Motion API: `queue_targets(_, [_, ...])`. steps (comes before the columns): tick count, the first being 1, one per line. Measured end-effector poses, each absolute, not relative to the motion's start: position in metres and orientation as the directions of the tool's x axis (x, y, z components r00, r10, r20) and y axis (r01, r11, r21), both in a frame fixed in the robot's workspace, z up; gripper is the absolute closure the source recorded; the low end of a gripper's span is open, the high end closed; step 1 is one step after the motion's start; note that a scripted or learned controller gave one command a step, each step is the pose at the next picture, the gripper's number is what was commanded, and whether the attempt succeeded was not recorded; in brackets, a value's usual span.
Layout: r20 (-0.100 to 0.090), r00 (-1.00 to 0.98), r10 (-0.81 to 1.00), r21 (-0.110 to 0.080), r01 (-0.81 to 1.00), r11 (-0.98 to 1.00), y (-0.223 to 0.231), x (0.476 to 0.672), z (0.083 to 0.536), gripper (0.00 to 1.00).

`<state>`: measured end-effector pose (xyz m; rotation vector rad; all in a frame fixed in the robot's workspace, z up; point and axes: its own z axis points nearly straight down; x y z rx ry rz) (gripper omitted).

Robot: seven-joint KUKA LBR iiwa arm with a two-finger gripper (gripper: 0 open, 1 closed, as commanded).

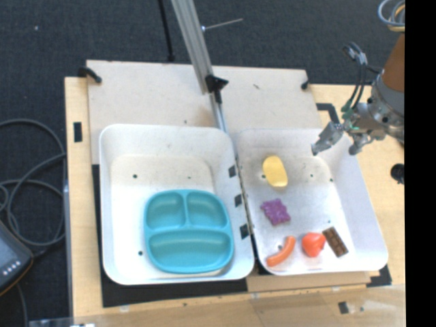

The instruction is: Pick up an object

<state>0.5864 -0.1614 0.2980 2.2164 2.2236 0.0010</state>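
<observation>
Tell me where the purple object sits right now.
The purple object lies near the middle of the right bin, just below the yellow piece and above the orange sausage-shaped piece.

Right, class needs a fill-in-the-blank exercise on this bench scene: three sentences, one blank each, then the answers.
1. The blue divided tray lies in the ____ bin as the camera sees it.
2. The yellow object shares the right bin with a ____ object directly below it in the picture.
3. The gripper hovers near that bin's ____ right corner.

Missing words: left; purple; upper
</observation>
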Motion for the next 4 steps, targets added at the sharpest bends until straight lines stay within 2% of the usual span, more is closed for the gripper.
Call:
queue_targets(1, [-0.001,-0.003,1.000,0.002,1.000,0.003,-0.161,0.586,0.298,0.00])
queue_targets(3, [-0.002,0.000,1.000,-0.002,1.000,0.000,-0.170,0.593,0.210,0.00])
queue_targets(4, [0.000,0.000,1.000,-0.004,1.000,0.000,-0.163,0.585,0.156,0.00])
